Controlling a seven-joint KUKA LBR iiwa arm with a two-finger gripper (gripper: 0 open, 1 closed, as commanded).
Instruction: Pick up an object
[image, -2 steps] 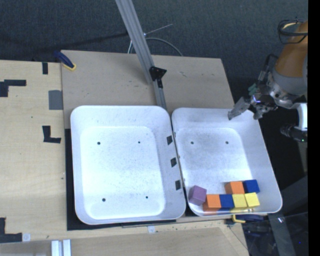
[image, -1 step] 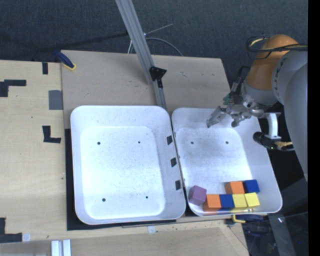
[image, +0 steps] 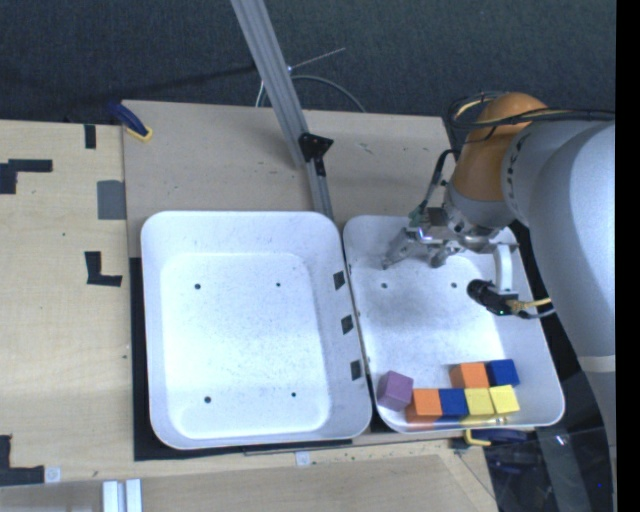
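Hovering over the far end of the right bin (image: 400, 300), the gripper (image: 420, 246) appears to stand with its jaws parted and nothing between them, though at this slant the gap is hard to read. Candidate objects, a purple block (image: 397, 387) and a tight cluster of coloured blocks (image: 470, 390), lie at the bin's near wall, well apart from the gripper. Choosing the purple block, which stands slightly off from the cluster, should give the fingers room. Beside it: left bin (image: 160, 250), wooden bench (image: 200, 160)
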